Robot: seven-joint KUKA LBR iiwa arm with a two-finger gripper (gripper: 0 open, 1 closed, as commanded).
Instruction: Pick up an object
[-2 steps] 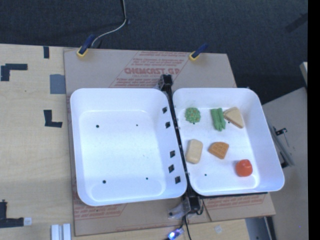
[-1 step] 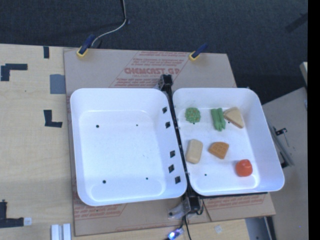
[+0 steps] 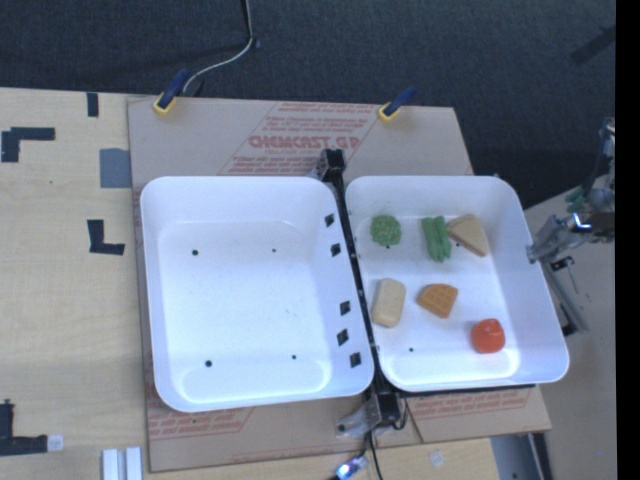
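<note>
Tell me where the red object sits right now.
The red object lies in the right bin, near its front right corner, just right of and below the orange piece.

The right bin (image 3: 520,268) holds six small food pieces lying apart, among them a red tomato (image 3: 488,336).

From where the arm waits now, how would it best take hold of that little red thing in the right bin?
Probably straight down from above, closing the fingers across the middle of the red piece. It looks short and rounded, so any two opposite sides should do. It lies apart from the orange piece, but the bin wall is near on the right, so the fingers are better set along that wall.
</note>
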